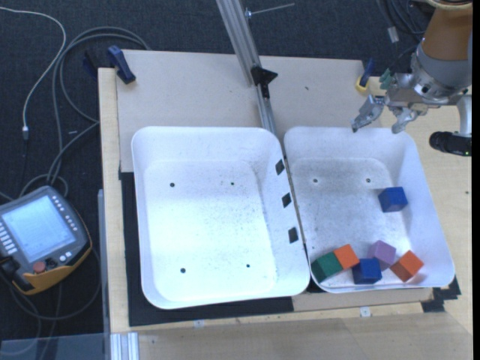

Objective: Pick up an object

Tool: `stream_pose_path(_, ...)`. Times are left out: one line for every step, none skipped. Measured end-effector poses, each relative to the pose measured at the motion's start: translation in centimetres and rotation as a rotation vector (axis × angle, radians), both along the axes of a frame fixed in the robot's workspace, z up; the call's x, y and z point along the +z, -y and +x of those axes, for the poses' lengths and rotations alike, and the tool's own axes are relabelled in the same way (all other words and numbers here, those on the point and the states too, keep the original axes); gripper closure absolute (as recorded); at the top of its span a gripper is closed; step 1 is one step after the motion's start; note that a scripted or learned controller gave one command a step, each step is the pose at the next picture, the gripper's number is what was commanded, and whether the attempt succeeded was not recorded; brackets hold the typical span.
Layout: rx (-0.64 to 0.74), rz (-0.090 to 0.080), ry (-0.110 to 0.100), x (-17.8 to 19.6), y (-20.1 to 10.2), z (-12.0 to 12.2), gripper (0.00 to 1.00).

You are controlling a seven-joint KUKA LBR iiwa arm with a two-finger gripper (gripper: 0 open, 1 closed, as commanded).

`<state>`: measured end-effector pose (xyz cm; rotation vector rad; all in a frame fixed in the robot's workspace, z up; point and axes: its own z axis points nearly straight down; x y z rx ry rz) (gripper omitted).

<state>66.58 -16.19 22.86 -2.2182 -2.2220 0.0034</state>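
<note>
My gripper (383, 121) hangs above the far rim of the right bin (420, 172), fingers spread apart with nothing between them. A blue cube (392, 199) lies alone by the bin's right wall, below the gripper. Along the near edge sit a green block (325, 265), an orange block (346, 256), a dark blue block (367, 271), a purple block (385, 252) and another orange block (407, 265). All of them rest on the bin floor, well apart from the gripper.
The left bin (150, 201) lies beside the right one, sharing a middle rim. A metal rail (238, 36) slants down to the bins' far junction. A teach pendant (37, 235) lies off the bench at left.
</note>
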Motion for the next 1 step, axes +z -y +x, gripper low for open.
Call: stream_pose_path(-0.005, 0.002, -0.008, -9.67, 3.59, -3.29, 0.00)
